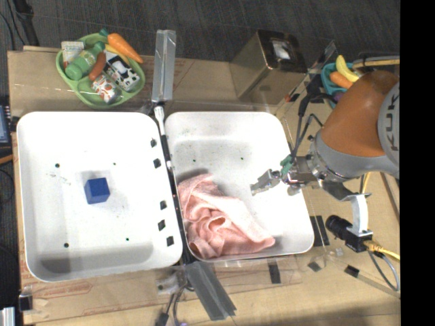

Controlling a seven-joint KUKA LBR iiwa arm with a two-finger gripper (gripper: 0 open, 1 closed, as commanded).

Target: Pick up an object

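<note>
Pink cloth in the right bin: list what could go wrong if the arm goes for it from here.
1. The cloth is crumpled and bunched against the divider and near wall of the right bin, so a pinch may catch only a fold and slip off.
2. The end effector sits above bare floor, right of the cloth; a straight descent would likely miss it.
3. The blue cube lies in the left bin, a far longer reach.

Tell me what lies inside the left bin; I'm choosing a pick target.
A single blue cube sits on the white floor of the left bin, apart from the walls. Nothing covers that floor, so nothing there is hidden.
</note>
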